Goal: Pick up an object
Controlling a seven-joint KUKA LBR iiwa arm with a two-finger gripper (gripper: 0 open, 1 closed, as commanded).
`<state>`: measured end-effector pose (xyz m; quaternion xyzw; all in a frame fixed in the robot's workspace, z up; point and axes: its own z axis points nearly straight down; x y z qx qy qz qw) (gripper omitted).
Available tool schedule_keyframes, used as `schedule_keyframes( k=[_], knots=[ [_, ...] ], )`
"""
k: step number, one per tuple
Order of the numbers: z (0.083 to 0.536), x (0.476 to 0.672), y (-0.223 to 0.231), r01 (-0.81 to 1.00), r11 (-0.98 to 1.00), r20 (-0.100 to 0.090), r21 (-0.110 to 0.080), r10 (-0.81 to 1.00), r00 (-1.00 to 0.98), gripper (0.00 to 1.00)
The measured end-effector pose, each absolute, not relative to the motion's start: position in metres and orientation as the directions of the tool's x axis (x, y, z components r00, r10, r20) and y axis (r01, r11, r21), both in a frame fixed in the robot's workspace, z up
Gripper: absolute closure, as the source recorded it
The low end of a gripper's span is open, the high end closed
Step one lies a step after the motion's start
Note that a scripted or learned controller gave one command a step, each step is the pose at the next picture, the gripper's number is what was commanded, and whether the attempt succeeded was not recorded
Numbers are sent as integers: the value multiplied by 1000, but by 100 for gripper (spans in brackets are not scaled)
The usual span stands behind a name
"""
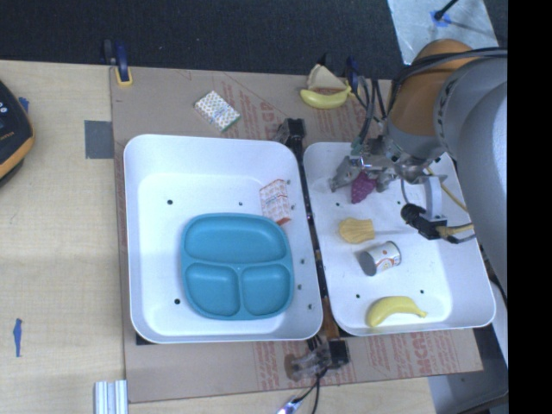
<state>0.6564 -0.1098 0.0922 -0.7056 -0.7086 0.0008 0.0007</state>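
Arm's jaws (pixel 362 172) hang low in the right bin (pixel 466 304), and the purple object (pixel 361 188) sits right beneath at six o'clock, touching or nearly so; can't tell the jaws' state.

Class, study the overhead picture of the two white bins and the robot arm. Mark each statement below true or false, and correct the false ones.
1. The blue divided tray lies in the left bin. True.
2. The banana lies in the left bin. False: it lies in the right bin, near its front edge.
3. The gripper is over the right bin, at a magenta object. True.
4. The small silver can stands upright on the blue divided tray. False: it lies on its side in the right bin.
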Motion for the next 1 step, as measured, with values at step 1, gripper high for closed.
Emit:
schedule_keyframes(
  k=[1],
  knots=[
    [103,657,-110,1000,8,-1,-4,1000,-8,100]
  ],
)
